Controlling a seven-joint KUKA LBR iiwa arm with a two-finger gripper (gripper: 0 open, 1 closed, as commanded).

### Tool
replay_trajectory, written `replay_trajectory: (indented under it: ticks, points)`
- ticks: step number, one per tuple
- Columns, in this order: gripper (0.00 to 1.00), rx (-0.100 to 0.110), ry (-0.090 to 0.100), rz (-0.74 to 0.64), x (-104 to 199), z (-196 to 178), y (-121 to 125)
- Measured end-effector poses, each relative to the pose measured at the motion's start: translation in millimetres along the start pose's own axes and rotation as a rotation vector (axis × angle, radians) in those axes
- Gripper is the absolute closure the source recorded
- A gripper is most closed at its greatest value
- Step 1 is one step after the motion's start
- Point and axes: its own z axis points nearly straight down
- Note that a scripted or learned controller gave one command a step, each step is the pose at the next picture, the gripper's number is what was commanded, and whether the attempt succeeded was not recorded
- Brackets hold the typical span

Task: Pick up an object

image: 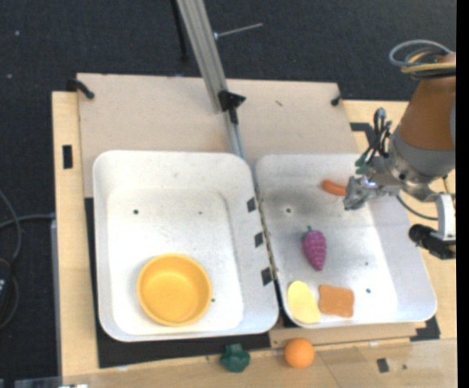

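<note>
While the arm [428, 128] reaches in from the right over the right bin [396, 297], nothing is lifted yet, as far as I can see from where I stand. The pincer [356, 194] hangs low at the upper part of this bin, and a small orange thing like a carrot [333, 187] lies just beside its tip, on the left of it. They look very near, maybe touching, but I cannot see the carrot between the fingers, so I do not say it is held. If the pincer is wide or narrow I cannot tell; the tip is dark and small against the white floor of the bin. The other things in the right bin lie untouched: a purple bunch of grapes [315, 249] near the middle, and at the lower edge a pale yellow piece [302, 301] with an orange block [336, 301] just beside it. In the left bin [121, 176] a yellow bowl [174, 288] sits alone in the lower part. Outside the bins, on the bench [69, 354], a small green thing [235, 358] and an orange ball [299, 352] rest near the front edge. My judgement is that the task is in its early half: the approach to one thing seems made, and the carrot looks to be the chosen one, but the closing, the grip and the lifting are all left to do. Since the carrot is thin and lies flat, I think the grasp may easily slip.
</note>
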Motion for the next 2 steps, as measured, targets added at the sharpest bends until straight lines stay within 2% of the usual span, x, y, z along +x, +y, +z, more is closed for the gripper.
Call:
replay_trajectory:
  ticks: [1, 2]
  points:
    - [1.00, 0.004, 0.001, -0.007, -1, -55, 10]
    - [1.00, 0.004, 0.002, -0.009, -2, -73, 11]
